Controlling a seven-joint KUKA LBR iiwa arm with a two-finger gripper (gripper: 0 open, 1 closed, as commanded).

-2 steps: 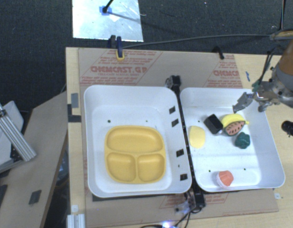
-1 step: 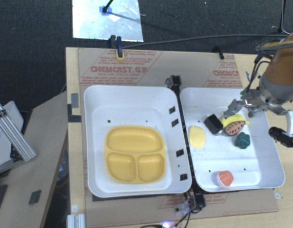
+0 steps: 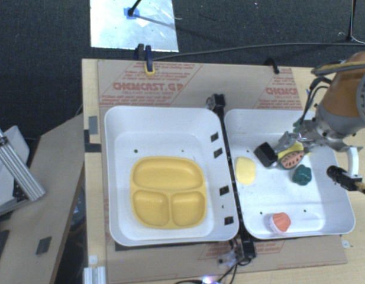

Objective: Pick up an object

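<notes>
Where pincer (image 3: 287, 145) hovers, yellow-red toy (image 3: 290, 155) touching beneath; teal piece (image 3: 301, 174) near

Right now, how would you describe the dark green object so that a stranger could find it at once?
Look in the right white bin, toward its right side, just below the gripper. The dark green object lies under a yellow and red toy. It is the one green thing there.

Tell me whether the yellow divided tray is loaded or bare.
Bare. The yellow divided tray in the left bin shows plain yellow in all three compartments.
</notes>
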